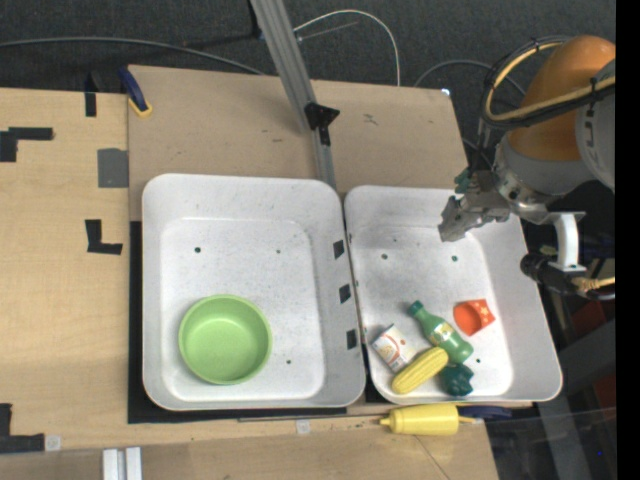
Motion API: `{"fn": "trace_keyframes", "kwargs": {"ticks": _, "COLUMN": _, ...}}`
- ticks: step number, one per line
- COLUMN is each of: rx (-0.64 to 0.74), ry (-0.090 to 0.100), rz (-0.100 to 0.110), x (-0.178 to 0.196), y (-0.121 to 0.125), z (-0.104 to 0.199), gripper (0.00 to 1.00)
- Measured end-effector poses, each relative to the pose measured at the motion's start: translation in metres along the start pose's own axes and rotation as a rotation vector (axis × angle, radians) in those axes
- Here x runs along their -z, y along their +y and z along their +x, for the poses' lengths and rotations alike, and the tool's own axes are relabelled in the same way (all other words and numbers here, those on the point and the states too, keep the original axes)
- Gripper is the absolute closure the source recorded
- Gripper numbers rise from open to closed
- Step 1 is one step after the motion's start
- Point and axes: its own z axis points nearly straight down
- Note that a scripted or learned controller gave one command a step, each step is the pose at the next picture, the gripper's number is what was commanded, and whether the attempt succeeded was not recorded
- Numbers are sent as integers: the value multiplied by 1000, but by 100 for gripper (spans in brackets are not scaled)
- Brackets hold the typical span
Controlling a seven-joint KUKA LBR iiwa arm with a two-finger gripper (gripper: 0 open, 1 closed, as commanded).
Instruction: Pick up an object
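Green bottle (441,331) lies slanted in the right bin (520,298), neck toward upper left; left bin (240,193) holds a green bowl (225,339); can't tell the pincer's (458,222) state

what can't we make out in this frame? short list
- Gripper: the fingers are too small and blurred in the camera view to judge their state.
- Small can: label too small to read.
- Dark green object: partly covered by the green bottle and the corn cob; shape unclear.
- Arm: cut off by the right edge.
- Yellow bottle: lies outside the right bin; its cap end is blurred.
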Motion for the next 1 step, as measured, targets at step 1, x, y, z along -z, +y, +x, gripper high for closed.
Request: {"fn": "trace_keyframes", "kwargs": {"ticks": 1, "rx": -1, "ry": 0, "rz": 2, "x": 2, "y": -9, "z": 50, "gripper": 100}}
